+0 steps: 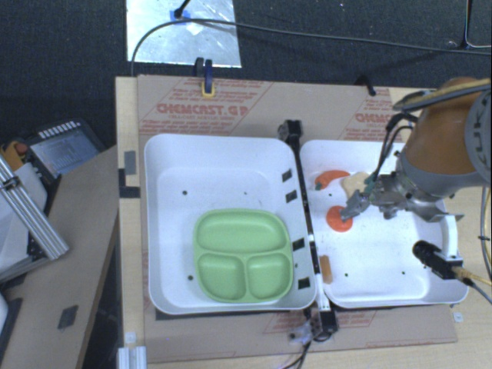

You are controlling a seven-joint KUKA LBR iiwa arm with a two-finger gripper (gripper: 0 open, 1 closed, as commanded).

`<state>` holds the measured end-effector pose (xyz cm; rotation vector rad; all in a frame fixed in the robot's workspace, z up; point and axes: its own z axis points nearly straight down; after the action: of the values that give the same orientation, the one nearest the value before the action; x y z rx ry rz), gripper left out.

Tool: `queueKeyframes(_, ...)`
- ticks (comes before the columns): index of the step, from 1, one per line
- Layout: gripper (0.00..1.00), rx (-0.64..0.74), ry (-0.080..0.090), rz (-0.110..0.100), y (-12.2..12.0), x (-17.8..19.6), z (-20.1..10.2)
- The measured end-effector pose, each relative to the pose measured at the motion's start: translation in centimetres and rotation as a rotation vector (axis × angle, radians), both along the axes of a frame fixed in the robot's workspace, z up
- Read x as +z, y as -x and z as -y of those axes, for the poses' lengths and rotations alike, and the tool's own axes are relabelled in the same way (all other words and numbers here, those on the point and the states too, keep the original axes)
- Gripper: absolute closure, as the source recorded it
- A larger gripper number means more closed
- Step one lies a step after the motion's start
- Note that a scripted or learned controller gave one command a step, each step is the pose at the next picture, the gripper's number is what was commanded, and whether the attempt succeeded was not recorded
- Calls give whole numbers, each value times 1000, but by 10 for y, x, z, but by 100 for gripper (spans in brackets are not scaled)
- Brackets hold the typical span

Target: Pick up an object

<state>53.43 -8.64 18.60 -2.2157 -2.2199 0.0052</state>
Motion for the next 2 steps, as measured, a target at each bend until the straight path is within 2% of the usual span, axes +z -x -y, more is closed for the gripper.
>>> queueKeyframes(1, 0, 1, 1, 6, -2, 3, 0)
queueKeyframes(2, 0, 1, 0, 2, -11, -49, -4)
